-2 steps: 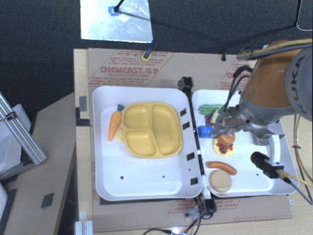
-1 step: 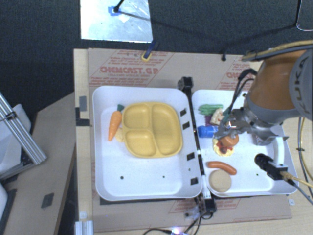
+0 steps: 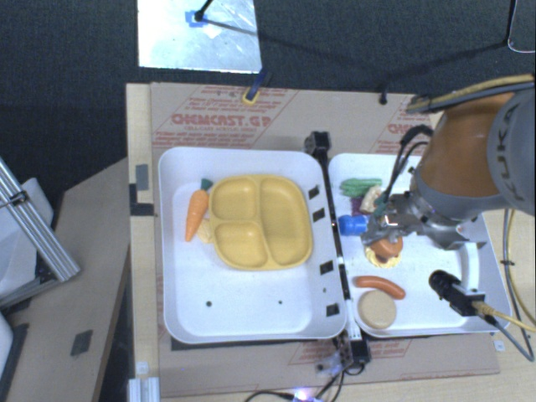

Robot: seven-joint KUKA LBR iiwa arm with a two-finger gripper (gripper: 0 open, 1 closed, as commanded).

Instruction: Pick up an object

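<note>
Over the right bin (image 3: 494, 312), the gripper (image 3: 387, 229) hovers above a small orange toy (image 3: 384, 252); I cannot tell the jaws' state; descent comes next.

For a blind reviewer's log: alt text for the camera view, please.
A grey-and-orange arm reaches over the right bin, its gripper among toy foods, including a sausage. The left bin holds a yellow divided plate and a carrot.

Looks down from high above the bench at a slant, far enough to fit both shallow white bins (image 3: 176, 308) side by side. Has the grey and orange arm (image 3: 469, 153) coming in from the right.
</note>
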